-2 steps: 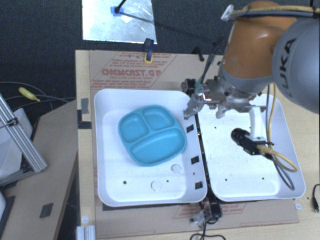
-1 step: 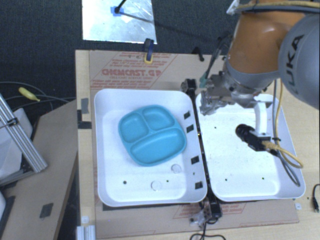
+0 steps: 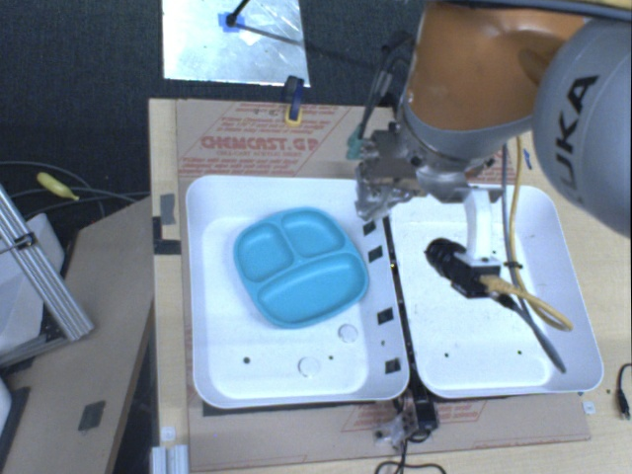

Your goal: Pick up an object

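Camera view: pincer [image 3: 373,203] (apart or together, I cannot tell) hangs over the bins' shared ridge, just right of the blue divided plate [image 3: 296,270]. The plate lies flat in the left bin [image 3: 212,294]. Two pale discs [image 3: 346,334] lie beside its near edge. Its large compartment faces near-right; its long axis is unclear.

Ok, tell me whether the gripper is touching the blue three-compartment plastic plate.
Apart. The camera view shows bare floor of the white bin between the gripper and the upper right rim of the blue three-compartment plastic plate.
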`<state>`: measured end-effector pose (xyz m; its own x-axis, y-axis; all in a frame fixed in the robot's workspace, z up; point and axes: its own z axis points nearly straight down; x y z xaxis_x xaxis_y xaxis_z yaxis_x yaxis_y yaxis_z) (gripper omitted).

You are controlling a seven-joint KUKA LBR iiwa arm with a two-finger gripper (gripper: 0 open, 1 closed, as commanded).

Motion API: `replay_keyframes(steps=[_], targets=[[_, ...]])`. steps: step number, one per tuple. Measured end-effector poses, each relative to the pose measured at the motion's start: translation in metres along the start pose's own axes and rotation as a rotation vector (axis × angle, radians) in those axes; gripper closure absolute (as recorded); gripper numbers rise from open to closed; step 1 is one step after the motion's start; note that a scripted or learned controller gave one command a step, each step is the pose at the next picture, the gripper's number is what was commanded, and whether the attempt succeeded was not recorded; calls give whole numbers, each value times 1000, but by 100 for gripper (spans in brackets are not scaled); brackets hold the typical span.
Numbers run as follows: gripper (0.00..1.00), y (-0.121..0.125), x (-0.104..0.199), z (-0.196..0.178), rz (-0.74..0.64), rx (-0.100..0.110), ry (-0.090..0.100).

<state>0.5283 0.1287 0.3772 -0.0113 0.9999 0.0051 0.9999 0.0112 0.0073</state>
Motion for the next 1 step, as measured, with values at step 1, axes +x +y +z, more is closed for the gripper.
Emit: replay_keyframes(steps=[1], targets=[[100,27,50,-19,3,1,-2]])
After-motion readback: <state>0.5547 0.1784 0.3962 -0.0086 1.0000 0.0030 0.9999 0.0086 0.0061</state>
